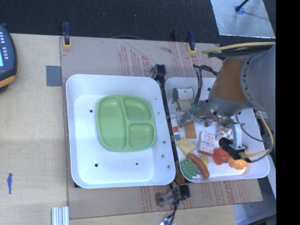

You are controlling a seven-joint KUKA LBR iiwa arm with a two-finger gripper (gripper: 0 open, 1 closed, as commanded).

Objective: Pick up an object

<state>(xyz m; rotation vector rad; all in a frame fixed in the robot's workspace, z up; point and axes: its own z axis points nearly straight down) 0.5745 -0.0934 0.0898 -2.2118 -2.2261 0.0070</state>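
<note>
The arm point(243, 86), grey with an orange band, stands highest toward the camera and enters at 3 o'clock, bending down over the right bin point(262, 170). Going from the left: the left bin point(79, 139) holds a green divided plate point(125, 123) at its centre. In the right bin lie many small objects: a blue and red stick point(175, 128) at 9 o'clock, a brown card point(190, 131), a yellow piece point(185, 147), a green round thing point(189, 168) with an orange sausage shape point(198, 166) at 7 o'clock, a white and red packet point(206, 142), a red toy point(220, 155) and an orange one point(238, 163) at 5 o'clock. The gripper point(199, 111) is low over the heap near the bin's centre; I cannot tell how wide it is, or if it has anything.
</note>
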